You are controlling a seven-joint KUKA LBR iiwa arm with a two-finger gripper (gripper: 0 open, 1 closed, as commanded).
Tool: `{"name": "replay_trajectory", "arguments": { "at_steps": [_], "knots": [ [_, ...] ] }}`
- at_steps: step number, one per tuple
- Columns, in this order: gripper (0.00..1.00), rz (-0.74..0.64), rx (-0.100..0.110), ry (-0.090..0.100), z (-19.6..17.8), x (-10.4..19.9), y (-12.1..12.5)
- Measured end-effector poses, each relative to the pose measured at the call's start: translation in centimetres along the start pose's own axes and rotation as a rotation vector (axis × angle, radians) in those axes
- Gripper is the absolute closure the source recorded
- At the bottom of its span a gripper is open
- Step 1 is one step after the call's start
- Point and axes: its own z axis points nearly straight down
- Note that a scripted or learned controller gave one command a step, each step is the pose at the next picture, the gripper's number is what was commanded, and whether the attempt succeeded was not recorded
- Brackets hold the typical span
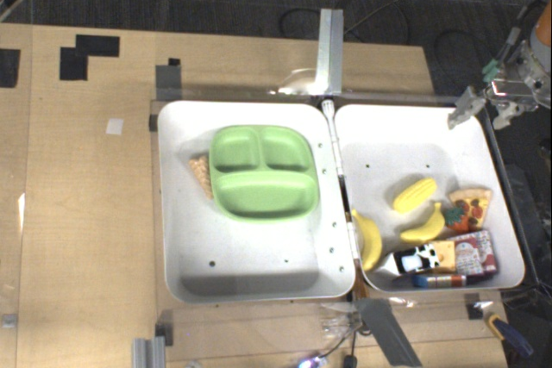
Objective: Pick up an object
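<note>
Grey metal hand [473,103] is hovering at the upper right of the frame, over the right white bin's [405,134] far corner; whether its fingers are apart cannot be told. Candidate objects are clustering lower right: target the isolated yellow plastic corn cob [414,193], descending vertically, centred.

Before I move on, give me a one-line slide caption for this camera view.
Gripper at right bin's far corner; toy food clustered at its near edge; green divided plate in left bin.
</note>
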Motion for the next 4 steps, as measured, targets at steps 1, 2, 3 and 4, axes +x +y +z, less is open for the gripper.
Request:
{"name": "replay_trajectory", "arguments": {
  "at_steps": [1,2,3,4],
  "knots": [
    [0.0,-0.143,-0.002,-0.001,17.2,-2.0,-2.3],
    [0.0,-0.091,-0.014,-0.003,17.9,1.4,-9.4],
    [1.0,-0.091,-0.02,0.0,16.7,1.6,-9.1],
    [1.0,-0.112,-0.002,0.0,4.4,8.0,-1.1]
  ]
}}
